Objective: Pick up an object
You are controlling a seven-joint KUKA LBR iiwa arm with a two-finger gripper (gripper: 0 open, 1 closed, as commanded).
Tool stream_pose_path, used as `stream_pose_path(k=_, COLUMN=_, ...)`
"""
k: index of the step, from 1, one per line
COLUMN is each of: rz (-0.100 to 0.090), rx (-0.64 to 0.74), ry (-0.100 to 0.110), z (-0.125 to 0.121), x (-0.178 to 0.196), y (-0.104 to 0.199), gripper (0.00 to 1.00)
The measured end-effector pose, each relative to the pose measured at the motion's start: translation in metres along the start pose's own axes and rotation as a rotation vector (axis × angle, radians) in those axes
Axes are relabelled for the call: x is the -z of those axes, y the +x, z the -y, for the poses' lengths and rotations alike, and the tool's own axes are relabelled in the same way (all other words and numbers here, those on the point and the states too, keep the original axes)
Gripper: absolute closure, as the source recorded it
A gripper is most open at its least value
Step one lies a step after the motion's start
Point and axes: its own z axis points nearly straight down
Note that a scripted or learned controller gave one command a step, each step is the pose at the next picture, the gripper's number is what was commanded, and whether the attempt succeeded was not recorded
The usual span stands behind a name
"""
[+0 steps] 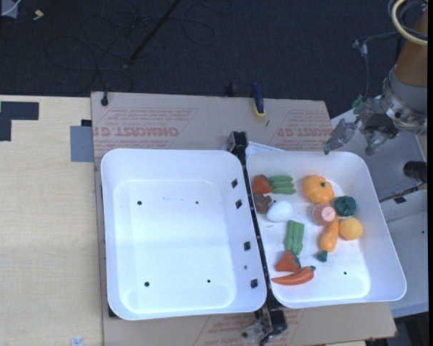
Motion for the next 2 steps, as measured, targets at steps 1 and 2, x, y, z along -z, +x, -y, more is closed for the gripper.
stream_pose_path(k=1, rz=0.006, rx=-0.001, ry=-0.015, z=0.049, x=-0.155, y=0.030, gripper=0.00)
stream_pose_path(k=2, rz=0.002, rx=0.002, ry=0.002, z=-0.004, x=-0.195, y=0.074, gripper=0.00)
